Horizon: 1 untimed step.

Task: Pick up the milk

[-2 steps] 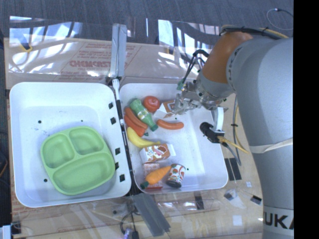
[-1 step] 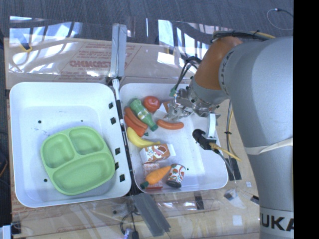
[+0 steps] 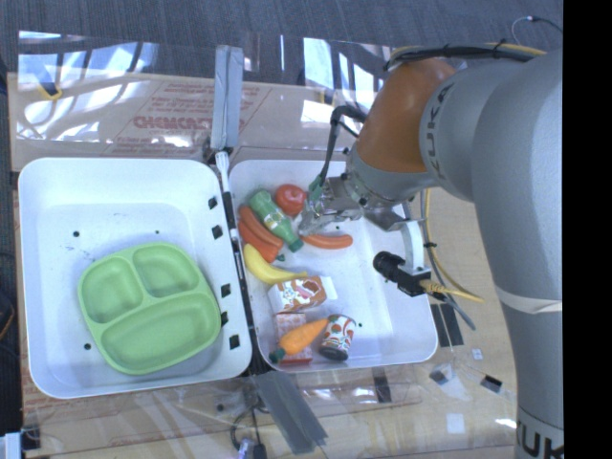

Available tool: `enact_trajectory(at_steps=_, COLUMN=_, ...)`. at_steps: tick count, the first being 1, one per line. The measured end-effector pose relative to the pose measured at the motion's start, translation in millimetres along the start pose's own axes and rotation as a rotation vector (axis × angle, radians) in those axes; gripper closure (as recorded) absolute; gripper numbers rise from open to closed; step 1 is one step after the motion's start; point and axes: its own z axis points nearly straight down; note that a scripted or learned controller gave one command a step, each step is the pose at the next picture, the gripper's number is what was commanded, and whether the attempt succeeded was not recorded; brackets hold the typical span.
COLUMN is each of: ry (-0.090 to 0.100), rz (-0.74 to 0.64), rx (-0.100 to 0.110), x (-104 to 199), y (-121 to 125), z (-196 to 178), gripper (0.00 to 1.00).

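1. Milk is the small carton lying in the right bin, near-left part; banana touches its far-left side; carrot lies just near of it; small can sits near-right of it.
2. Gripper hangs over the far part of the right bin, above the green bottle, tomato and the orange-red sausage-like piece; well far of the milk.
3. Finger state: cannot tell; metal parts blur together under the wrist, no object clearly between them.
4. Step in hand, by my judgement: reposition toward the near side, centre over the carton, then descend.
5. To do it well: align the closing axis across the carton's short side; avoid catching banana or carrot, both crowd it; come down straight, since the carton lies flat and low.
6. Risk: a neighbour gets pinched instead of the milk.
7. Hard to make out: carton label and its exact edges; a red item under the carrot is unclear; the arm's bulk hides the bin's far-right corner.
8. Left bin holds a green divided tray; not relevant here.
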Motion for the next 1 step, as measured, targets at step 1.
enact_trajectory(at_steps=1, ry=-0.002, rz=0.017, rx=-0.003, x=-6.6, y=19.8, z=4.2, gripper=1.0)
